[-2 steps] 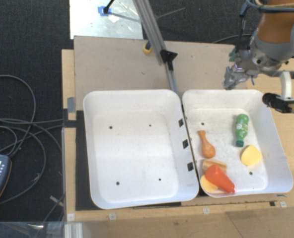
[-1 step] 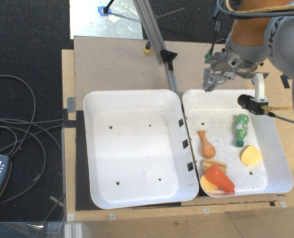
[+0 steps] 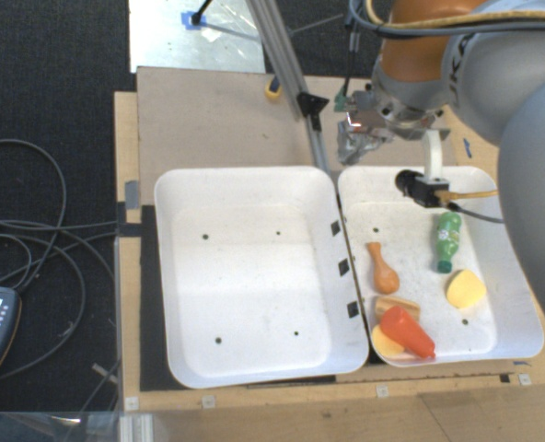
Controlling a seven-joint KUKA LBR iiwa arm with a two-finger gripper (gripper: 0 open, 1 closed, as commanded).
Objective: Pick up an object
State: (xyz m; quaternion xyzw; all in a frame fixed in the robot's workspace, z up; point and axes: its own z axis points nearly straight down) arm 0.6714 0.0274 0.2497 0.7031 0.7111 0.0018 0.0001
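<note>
My arm is showing a smooth grey casing and a rounded orange band above the wrist. Dark and yellowish cables are looping around that band. Below it, my metallic wrist assembly is carrying small green and red markings.

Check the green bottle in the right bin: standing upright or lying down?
Lying down. The green bottle rests on its side on the right bin floor, its full length visible from above, cap end toward the near edge.
</note>
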